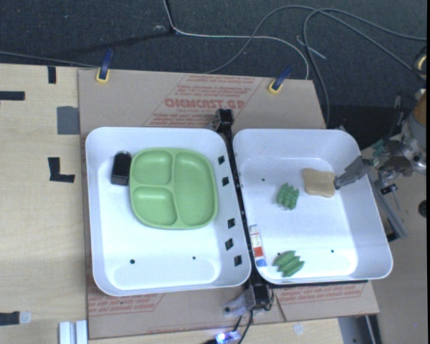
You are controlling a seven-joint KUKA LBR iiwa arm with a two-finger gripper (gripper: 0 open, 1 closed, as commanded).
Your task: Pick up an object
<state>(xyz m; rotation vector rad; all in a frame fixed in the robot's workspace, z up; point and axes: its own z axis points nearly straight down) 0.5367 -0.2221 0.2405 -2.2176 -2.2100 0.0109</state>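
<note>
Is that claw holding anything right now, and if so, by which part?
It cannot be told. The claw sits at the right edge of the tan block in the right bin, but no grip shows.

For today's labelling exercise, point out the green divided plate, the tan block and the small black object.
green divided plate [174, 189], camera view, centre divider
tan block [318, 182], camera view, top face
small black object [120, 168], camera view, its middle

Two white bins [100, 213] on brown board [201, 95]; left of the pale green divided plate [173, 188], a black block [120, 168]; tan sponge [318, 182]; two green pieces [287, 196].
</note>
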